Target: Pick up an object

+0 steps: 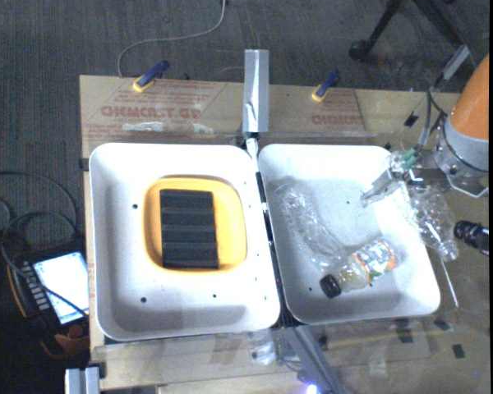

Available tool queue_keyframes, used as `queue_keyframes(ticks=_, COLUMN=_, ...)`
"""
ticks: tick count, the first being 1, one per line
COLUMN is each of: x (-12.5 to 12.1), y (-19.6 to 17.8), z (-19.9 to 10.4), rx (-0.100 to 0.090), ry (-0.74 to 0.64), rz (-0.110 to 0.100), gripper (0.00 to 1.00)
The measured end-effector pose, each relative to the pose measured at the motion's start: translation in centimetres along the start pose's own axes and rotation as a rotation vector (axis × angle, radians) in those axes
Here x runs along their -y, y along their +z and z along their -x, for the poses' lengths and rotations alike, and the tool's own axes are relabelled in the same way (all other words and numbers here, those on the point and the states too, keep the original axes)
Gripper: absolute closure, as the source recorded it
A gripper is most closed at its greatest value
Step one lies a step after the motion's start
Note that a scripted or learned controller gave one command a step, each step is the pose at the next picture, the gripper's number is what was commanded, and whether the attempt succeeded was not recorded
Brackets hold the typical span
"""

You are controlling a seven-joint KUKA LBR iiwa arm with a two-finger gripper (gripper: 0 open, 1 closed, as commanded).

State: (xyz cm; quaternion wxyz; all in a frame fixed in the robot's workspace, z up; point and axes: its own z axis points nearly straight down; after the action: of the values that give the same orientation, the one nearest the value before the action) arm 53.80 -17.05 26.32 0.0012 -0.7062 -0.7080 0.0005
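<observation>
So the likely pick target, a small clear plastic bottle (360, 270) with a dark cap and an orange-and-white label, is lying on its side in the right bin (312, 164), down around 5 o'clock of that bin's floor. The cap end points toward 8 o'clock. Just up and left of it, touching or nearly so, there's a crumpled piece of clear plastic film (304, 220) running from roughly the bin's middle toward 11 o'clock.

The pincer (386, 185) sits over the bin's 2 o'clock corner, well apart from the bottle. Its metal tips point toward 8 o'clock, and there's a bit of green on the body behind them. Honestly the view is too blurry there for me to tell whether the tips are spread or pressed together, and I can't make out anything between them. More crinkly clear plastic (431, 216) hangs over the bin's right rim at about 3 o'clock, just below the wrist. The arm (470, 130) comes in from the right, grey with the orange band showing.

Left bin (107, 220) has a yellow tray (152, 220) dead center holding a black ribbed block (189, 228), which fills most of it.

Both bins sit side by side on the surface (99, 105), a brownish board with faded red lettering. Two blue-and-yellow clamps (150, 75) grip its far edge at 12 o'clock, and a metal bar (255, 97) runs down between the bins from there.
</observation>
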Motion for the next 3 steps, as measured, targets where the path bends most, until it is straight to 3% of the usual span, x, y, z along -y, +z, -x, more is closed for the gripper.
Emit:
queue_keyframes(ticks=1, x=4.3, y=10.7, z=5.0, rx=0.000, ry=-0.079, rz=-0.001, gripper=0.00)
queue_keyframes(ticks=2, x=4.6, y=16.9, z=0.1, rx=0.015, ry=-0.256, rz=0.027, gripper=0.00)
queue_keyframes(ticks=3, x=2.1, y=17.2, z=1.1, rx=-0.002, ry=-0.009, rz=0.013, gripper=0.00)
